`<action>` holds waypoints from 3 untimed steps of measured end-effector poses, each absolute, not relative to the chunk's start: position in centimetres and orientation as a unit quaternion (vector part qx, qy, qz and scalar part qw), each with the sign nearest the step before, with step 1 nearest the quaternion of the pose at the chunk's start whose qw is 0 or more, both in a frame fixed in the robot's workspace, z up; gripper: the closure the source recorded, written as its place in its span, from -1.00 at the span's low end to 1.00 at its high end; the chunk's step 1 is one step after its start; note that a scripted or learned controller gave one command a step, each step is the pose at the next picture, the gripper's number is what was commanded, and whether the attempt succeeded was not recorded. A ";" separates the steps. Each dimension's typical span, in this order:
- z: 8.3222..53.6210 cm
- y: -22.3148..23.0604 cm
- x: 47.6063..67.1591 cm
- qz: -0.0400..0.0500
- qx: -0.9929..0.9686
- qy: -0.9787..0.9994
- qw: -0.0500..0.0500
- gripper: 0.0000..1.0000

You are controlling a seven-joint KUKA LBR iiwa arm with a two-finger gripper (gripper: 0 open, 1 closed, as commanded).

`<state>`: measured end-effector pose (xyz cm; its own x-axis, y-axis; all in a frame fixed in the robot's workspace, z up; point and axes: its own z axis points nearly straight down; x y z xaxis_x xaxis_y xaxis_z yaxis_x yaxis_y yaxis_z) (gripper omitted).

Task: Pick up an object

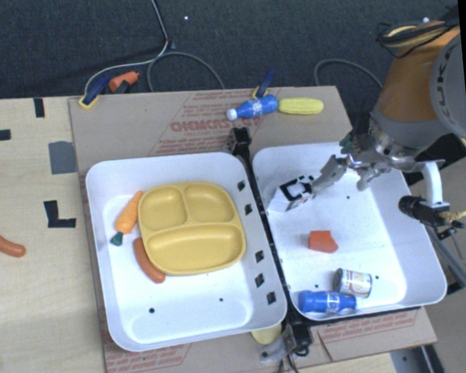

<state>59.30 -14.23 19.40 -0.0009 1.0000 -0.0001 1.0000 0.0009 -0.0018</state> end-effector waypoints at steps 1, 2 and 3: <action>8.0 -11.6 57.5 0.001 -0.707 -0.708 -0.001 -1.00; 8.7 -11.0 51.4 -0.002 -0.707 -0.707 -0.004 -1.00; 9.7 -11.1 51.6 -0.001 -0.707 -0.707 -0.005 1.00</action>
<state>51.59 -11.13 9.71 0.0008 1.0000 -0.0050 1.0000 -0.0008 0.0081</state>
